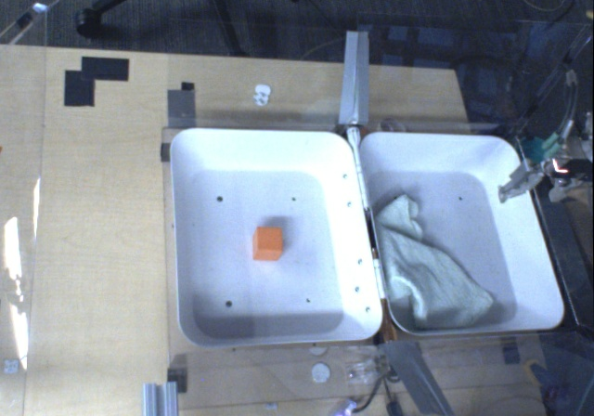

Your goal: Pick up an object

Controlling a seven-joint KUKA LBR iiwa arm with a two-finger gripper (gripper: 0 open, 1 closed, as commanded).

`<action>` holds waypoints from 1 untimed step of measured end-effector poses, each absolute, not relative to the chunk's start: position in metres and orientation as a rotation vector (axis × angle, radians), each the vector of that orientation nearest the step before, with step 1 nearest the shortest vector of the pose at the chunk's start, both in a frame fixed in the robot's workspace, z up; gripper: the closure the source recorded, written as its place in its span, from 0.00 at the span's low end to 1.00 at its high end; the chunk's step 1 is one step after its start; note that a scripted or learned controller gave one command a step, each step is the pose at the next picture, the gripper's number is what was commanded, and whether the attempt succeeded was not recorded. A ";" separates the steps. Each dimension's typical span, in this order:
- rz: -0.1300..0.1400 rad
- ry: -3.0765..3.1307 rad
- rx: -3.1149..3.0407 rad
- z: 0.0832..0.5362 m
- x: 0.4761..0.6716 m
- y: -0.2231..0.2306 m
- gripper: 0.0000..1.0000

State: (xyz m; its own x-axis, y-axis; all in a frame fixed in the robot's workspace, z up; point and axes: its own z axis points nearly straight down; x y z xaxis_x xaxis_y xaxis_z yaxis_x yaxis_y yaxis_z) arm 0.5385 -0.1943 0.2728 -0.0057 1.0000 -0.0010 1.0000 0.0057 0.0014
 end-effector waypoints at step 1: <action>0.003 2.187 2.251 0.095 0.507 -0.197 0.00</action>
State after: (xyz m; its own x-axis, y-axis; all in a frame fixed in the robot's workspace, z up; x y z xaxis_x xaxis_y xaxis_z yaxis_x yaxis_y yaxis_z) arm 0.5068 -0.1966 0.0946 0.0287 0.9996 -0.0008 0.9996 -0.0287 0.0039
